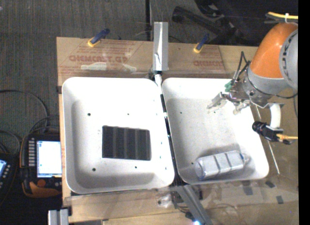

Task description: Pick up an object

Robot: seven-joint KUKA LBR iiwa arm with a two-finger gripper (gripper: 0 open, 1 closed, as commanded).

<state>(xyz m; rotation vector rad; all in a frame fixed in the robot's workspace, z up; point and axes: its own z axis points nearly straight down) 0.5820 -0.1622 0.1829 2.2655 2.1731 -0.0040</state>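
I have the gripper point(226, 99) over the upper right part of the right bin point(186, 98), near its far wall. The fingers look spread fairly wide, with nothing between them. The arm point(273, 59) comes in from the right, its orange band above the wrist.

The thing to take, as I read it, is the clear plastic bottle point(222, 164) lying on its side along the near wall of the same bin. From the fingers it lies toward the near edge of the bin and a little left, well apart. Its long axis runs roughly left to right, the right end tipped slightly toward the far side. A grasp across the short width would want the fingers turned to straddle it front to back.

Nothing stands between gripper and bottle; the bin floor there is bare. The worry I see is the near wall: the bottle sits close against it, so the near finger may have little room to come down.

In the left bin point(77, 122) a dark ribbed flat block point(126, 142) lies near the middle, farther from the fingers, across the divider. A grey post point(160, 47) stands at the far side between the bins. Two clamps point(98, 37) hold the board behind.
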